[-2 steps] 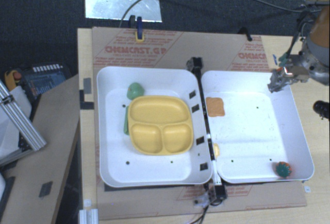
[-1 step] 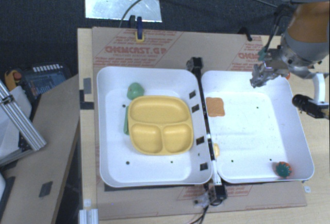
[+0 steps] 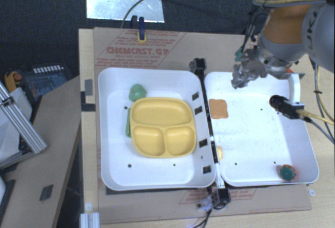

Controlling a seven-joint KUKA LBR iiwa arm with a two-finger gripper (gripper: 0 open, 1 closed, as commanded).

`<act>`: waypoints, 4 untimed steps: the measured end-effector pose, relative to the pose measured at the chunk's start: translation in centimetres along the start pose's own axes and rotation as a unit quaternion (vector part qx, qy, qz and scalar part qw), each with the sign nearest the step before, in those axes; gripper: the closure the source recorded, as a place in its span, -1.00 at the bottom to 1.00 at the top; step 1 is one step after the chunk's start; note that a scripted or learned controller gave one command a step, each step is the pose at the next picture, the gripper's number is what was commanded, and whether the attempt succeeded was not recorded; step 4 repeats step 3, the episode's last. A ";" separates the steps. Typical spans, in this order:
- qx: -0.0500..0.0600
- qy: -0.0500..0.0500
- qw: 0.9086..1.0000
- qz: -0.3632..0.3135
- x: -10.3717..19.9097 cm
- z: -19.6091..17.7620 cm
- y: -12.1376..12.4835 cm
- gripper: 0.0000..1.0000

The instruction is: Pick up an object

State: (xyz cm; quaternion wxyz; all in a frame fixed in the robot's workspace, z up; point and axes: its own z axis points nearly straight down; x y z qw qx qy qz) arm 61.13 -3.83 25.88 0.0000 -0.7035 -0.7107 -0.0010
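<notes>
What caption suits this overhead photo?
Robot gripper above the right bin, near an orange square; yellow tray in the left bin.

Position: camera sat fixed above the table point(image 3: 157, 43), well back.
Facing: looked down at a slant toward 12 o'clock.
Coverage: both bins point(image 3: 112, 117) framed whole.

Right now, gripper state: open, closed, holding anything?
Gripper: cannot be told; it hangs over the right bin's far edge.
</notes>
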 end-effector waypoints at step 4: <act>0.000 0.000 1.000 0.001 14.8 2.8 3.1 1.00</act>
